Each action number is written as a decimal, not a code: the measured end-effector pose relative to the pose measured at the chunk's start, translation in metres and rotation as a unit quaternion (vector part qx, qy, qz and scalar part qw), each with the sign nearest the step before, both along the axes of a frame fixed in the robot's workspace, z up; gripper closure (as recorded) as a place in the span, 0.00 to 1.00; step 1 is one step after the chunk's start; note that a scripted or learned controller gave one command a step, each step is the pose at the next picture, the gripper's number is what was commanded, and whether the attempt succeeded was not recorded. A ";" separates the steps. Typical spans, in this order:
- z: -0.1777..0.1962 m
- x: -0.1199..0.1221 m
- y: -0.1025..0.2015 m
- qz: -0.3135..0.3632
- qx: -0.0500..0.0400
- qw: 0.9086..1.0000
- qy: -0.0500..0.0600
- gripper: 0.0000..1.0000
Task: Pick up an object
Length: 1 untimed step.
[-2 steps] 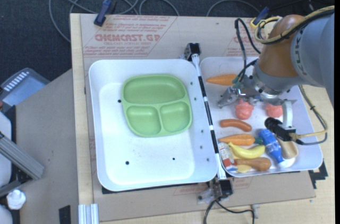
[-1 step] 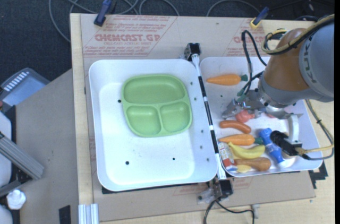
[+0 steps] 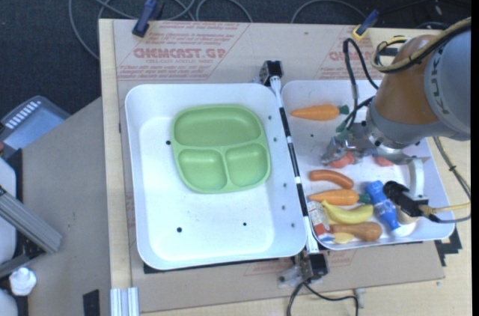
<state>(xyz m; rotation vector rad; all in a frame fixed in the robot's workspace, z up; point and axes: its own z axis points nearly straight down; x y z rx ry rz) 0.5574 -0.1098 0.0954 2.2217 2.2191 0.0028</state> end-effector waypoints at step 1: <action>0.114 -0.002 0.047 0.001 0.000 1.000 0.001 1.00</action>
